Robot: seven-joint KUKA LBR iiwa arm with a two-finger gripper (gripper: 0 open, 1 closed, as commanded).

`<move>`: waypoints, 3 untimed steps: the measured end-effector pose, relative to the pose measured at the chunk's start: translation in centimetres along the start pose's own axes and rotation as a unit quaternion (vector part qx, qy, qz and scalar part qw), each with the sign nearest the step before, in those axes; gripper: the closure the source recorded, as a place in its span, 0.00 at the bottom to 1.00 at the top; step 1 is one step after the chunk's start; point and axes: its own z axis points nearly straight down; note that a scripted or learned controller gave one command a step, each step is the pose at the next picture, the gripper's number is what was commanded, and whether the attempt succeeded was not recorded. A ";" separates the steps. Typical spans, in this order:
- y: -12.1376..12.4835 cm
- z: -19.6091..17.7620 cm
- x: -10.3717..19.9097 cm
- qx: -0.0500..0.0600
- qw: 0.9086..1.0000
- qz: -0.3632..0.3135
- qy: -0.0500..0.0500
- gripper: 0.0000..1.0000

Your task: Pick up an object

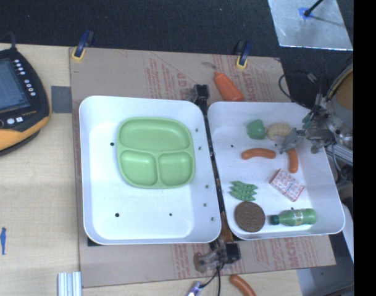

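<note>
Approach step: gripper (291,142) low over right bin (336,227), beside potato (278,130), above short sausage (292,160). Jaw state cannot be told. Nothing visibly held. Next, probably: centring over one item, descending, closing firmly. Green plate (155,151) in left bin (95,221).

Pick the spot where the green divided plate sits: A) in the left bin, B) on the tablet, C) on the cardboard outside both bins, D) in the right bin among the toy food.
A: the green divided plate lies inside the left bin, apart from the toy food in the right bin.
</note>
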 end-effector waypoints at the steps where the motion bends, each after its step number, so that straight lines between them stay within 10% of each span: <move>1: 2.4 5.9 -0.1 -0.007 1.000 0.000 -0.001 0.00; 2: 2.4 4.8 -0.1 -0.006 1.000 -0.002 -0.001 1.00; 3: 6.1 -2.2 9.4 -0.003 1.000 0.000 0.001 1.00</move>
